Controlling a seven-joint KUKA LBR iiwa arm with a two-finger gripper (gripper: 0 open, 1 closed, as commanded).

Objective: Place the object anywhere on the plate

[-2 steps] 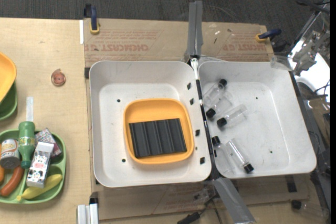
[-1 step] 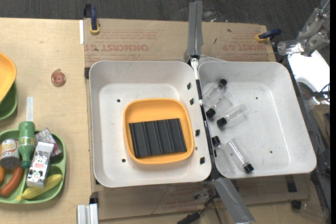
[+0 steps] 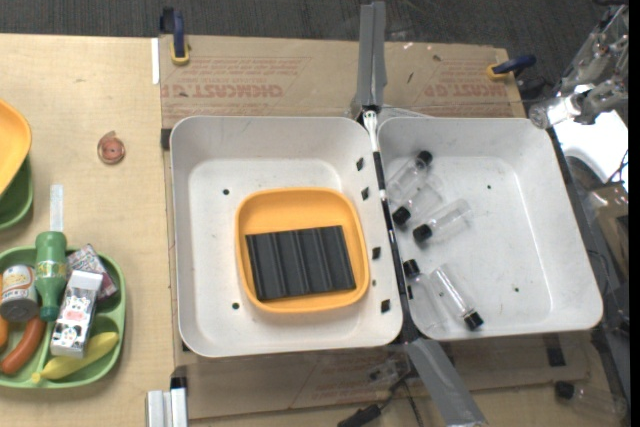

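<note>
ok so looking at this one, the orange plate sits pretty much dead centre in the left bin, and there's already a dark ribbed slab lying flat on it, fully inside the rim, maybe nudged a touch toward 6 o'clock. If that slab is the object, I'd call the placing step done and all that's left is for the arm to stay clear. The robot hardware is way out at about 2 o'clock of the view, past the far corner of the right bin, well apart from the plate. It's a blurry tangle with glare next to it, so I honestly can't tell if the jaws are apart or together, and I see nothing obviously carried there. The other candidates are the clear vials with black caps, scattered over the 9 o'clock half of the right bin, a couple right up against the wall by the divider. If one of those is next, my guess is the move calls for a reach down and toward 9 o'clock, and picking a vial lying free of the wall, since they look round, slick and ready to roll
</note>
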